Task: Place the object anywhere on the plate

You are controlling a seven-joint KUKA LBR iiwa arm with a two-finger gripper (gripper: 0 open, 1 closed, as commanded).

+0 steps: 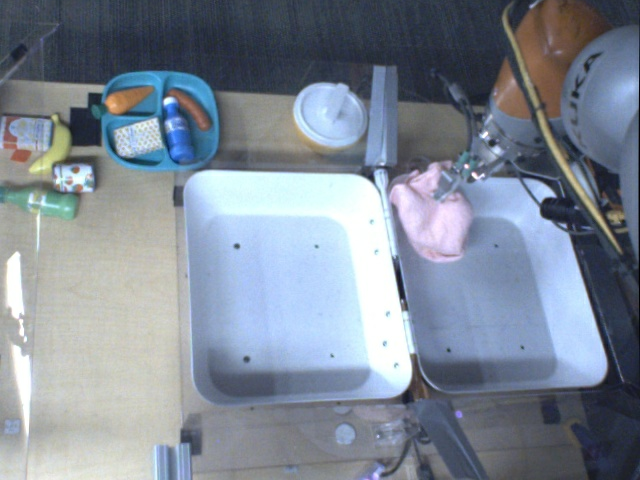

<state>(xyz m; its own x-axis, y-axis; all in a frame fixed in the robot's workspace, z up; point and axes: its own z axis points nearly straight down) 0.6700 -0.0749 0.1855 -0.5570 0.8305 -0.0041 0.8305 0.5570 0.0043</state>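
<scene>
A crumpled pink cloth (432, 223) lies in the far left corner of the right bin (510, 318), partly draped against the bin's left wall. My gripper (455, 180) reaches in from the right and sits at the cloth's upper right edge, touching it or just above it. A blue divided plate (205, 103) stands on the bench at the far left, beyond the left bin (290, 288). It holds a toy carrot, a sausage, a blue bottle and a patterned piece.
A round white lid on a yellow bowl (330, 116) stands behind the gap between the bins. A banana (55, 146), a small can (74, 177), a green bottle (40, 202) and a carton (22, 133) lie on the bench's left. Cables hang beside the arm (570, 78).
</scene>
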